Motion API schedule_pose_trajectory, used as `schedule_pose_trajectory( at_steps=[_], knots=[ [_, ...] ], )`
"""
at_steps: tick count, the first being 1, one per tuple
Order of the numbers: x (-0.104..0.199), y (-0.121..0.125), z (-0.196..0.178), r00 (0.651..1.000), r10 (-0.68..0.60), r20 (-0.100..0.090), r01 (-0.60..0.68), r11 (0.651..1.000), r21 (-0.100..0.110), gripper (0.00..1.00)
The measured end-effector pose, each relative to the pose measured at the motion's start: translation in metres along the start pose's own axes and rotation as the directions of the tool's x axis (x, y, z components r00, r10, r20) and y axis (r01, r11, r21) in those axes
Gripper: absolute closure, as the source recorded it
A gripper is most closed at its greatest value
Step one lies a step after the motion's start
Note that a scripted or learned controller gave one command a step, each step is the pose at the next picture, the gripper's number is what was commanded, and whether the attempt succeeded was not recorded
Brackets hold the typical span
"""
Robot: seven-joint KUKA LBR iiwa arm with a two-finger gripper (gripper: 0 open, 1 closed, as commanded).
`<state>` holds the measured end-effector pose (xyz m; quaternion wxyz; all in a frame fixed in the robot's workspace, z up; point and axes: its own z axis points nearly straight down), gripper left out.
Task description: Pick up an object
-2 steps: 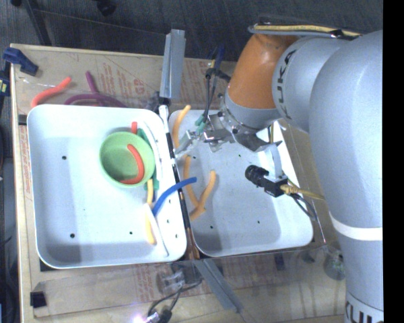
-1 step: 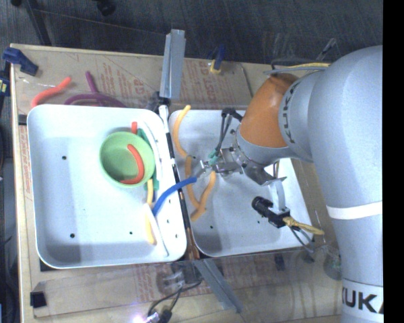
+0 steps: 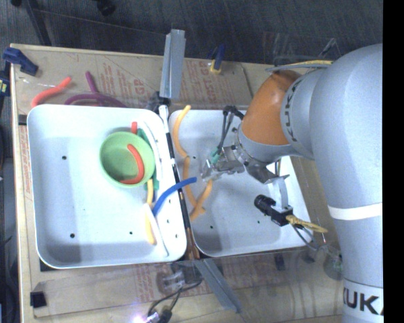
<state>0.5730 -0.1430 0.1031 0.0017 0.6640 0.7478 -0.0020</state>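
Tool [image 3: 212,169] low in right bin [image 3: 246,237], finger state cannot be told, near orange strip [image 3: 203,197] and blue strip [image 3: 170,194] straddling the bin walls; risk: thin, overlapping strips may slip or drag out together if grabbed.

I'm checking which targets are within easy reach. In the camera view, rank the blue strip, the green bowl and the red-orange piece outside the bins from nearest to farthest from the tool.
From the tool:
1. Blue strip, draped over the divide between the bins, just to its left.
2. Green bowl, in the left bin.
3. Red-orange piece, on the bench beyond the left bin's top-left corner.
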Motion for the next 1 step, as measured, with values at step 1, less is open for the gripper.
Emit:
schedule_pose_trajectory(
  at_steps=[1],
  knots=[
    [0.0727,0.0654,-0.0899,0.999,-0.049,-0.006,0.049,0.999,0.0,1.0]
  ],
)
